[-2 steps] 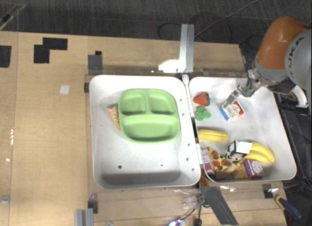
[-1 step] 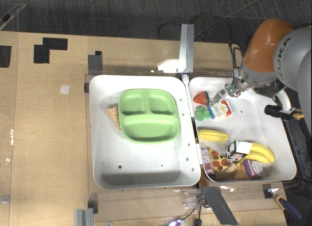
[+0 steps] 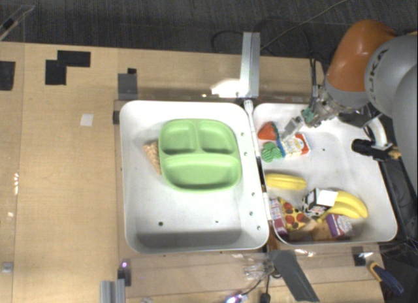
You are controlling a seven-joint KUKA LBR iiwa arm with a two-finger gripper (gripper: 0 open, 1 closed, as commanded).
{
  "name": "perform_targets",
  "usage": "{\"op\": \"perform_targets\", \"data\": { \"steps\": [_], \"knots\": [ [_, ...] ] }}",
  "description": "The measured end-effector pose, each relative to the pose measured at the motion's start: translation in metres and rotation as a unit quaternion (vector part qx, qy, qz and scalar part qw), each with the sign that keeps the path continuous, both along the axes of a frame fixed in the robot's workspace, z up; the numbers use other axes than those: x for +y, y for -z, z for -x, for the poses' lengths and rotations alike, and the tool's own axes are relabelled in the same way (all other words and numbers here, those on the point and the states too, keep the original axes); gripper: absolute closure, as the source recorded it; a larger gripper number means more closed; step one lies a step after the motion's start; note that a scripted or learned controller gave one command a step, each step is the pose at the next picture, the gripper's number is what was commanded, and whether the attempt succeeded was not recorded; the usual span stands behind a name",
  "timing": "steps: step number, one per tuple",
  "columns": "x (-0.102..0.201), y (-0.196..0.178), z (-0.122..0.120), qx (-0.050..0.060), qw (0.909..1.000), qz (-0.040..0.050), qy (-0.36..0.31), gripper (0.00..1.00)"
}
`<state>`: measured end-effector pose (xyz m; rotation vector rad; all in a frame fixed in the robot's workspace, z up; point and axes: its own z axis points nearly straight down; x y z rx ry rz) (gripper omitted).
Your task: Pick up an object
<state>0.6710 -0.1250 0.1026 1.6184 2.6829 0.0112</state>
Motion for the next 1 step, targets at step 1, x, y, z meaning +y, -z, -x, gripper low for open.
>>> {"op": "perform_targets", "data": {
  "steps": [1],
  "knots": [
    [0.0042, 0.0003, -0.0019, 0.001, 0.9998, 0.0031, 0.018, 0.00]
  ]
}}
